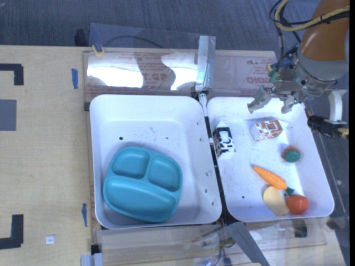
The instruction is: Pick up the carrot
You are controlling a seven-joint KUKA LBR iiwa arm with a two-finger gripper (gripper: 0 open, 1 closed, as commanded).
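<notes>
arm (pixel 327 32) cut off at the top right edge, carton (pixel 267 129) print too small to read

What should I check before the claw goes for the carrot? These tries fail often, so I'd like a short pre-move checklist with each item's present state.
1. Carrot in the right bin, in plain sight: ok.
2. Carrot top uncovered, nothing lying over it: ok.
3. Room around the carrot: not ok at its green end, which sits close to the yellow piece and the red tomato; whether they touch, cannot tell.
4. Claw free of any object: ok, fingers spread, nothing between them.
5. Claw lined up over the carrot: not ok; it hangs at the bin's far edge, near the small box.
6. Claw turned to match the slanted carrot: cannot tell.
</notes>
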